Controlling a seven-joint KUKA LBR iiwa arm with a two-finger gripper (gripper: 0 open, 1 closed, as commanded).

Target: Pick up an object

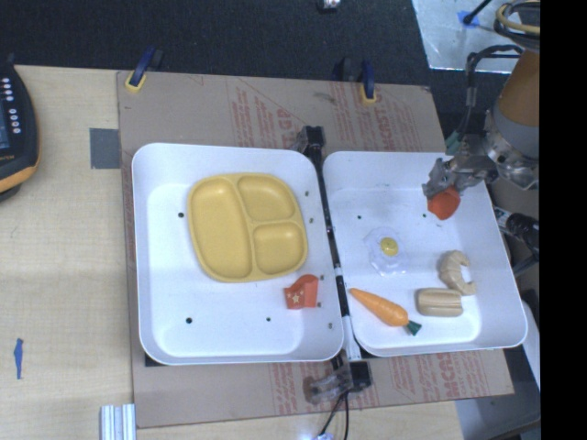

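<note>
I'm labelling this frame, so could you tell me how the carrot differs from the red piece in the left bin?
The carrot is long, tapered and orange with a green tip; the red piece is short, blocky and red. The carrot lies in the right bin, the red piece in the left bin beside the yellow tray. Both lie near the divider.

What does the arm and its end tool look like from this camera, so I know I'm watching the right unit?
The arm is grey with an orange band above a silvery-grey wrist. Dark cables loop beside it. The gripper is a small dark-grey metal assembly.
</note>
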